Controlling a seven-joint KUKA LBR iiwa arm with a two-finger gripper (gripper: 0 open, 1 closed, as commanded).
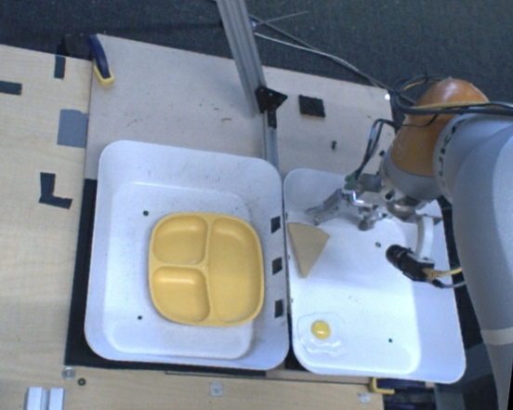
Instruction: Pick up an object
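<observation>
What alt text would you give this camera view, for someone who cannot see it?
A grey robot arm reaches from the right over the right bin, its gripper above a tan wedge. A fried egg toy lies near that bin's front. The left bin holds a yellow divided plate.
</observation>
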